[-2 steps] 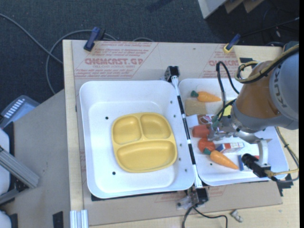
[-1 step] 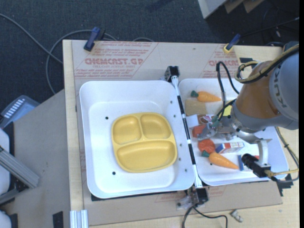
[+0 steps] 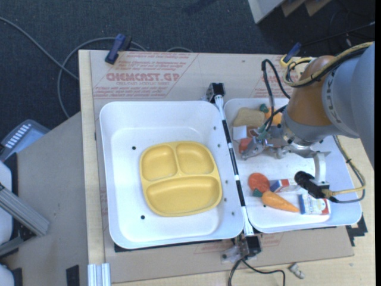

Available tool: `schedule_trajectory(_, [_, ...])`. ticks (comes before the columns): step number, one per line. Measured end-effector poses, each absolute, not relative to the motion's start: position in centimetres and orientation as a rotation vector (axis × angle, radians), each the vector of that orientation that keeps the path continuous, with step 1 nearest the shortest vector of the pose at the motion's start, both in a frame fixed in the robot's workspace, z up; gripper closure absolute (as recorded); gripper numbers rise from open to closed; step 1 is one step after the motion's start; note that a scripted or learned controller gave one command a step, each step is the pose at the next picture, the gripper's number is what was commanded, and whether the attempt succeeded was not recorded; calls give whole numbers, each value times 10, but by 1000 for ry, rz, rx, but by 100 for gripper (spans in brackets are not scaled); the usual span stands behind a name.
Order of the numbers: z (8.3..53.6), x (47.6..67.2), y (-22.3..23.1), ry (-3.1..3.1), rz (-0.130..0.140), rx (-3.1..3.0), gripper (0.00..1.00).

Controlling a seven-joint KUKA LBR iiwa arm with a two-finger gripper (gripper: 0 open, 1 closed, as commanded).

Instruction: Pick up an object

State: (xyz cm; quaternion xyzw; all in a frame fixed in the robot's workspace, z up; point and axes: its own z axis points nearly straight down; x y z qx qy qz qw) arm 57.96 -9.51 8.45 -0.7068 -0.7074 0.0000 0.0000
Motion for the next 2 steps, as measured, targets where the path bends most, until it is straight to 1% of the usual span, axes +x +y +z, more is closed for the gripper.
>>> schedule_trajectory(1, [80, 620, -105, -2193, 57, -2183, 0])
schedule_trajectory(2, [78, 639, -103, -2161, 130, -2149, 0])
